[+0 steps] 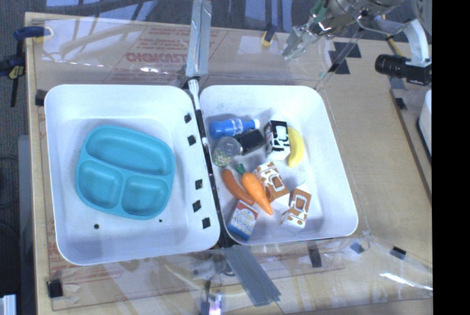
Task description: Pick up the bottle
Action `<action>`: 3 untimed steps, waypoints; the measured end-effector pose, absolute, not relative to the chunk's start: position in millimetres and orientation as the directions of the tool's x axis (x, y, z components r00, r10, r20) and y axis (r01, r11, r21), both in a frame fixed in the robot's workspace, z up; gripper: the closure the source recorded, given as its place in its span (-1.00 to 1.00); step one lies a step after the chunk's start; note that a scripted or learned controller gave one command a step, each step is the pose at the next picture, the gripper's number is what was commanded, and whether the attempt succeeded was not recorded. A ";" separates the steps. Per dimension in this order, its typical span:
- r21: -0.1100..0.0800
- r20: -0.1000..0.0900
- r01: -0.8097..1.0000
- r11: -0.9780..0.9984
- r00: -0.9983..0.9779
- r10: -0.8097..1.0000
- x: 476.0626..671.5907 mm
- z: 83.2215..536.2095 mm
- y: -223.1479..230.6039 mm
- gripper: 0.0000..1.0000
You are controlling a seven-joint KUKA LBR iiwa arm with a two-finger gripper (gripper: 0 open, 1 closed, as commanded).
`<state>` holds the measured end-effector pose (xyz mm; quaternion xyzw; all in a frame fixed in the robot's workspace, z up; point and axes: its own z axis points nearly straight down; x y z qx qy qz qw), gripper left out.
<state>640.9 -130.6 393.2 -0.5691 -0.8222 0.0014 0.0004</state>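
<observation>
I see the gripper [299,42] above the right white bin [334,159], fingers apart, holding nothing; the blue plastic bottle [231,125] lies half-hidden among clutter.

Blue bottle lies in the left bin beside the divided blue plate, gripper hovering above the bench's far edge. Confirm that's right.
Wrong bin. The camera view shows the blue bottle in the right bin, among the clutter; the divided blue plate is in the left bin. The gripper does hover there.

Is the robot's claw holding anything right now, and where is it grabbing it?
No, nothing is held. The gripper hangs above the bench beyond the right bin, with nothing between its fingers. The blue bottle lies in that bin.
</observation>
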 end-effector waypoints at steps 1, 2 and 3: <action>-0.001 -0.002 0.784 0.621 -0.621 0.784 622.6 441.8 -128.2 1.00; -0.002 -0.001 0.684 0.729 -0.729 0.684 654.4 440.7 -160.0 1.00; -0.002 0.003 0.324 0.946 -0.946 0.324 635.6 440.9 -211.7 1.00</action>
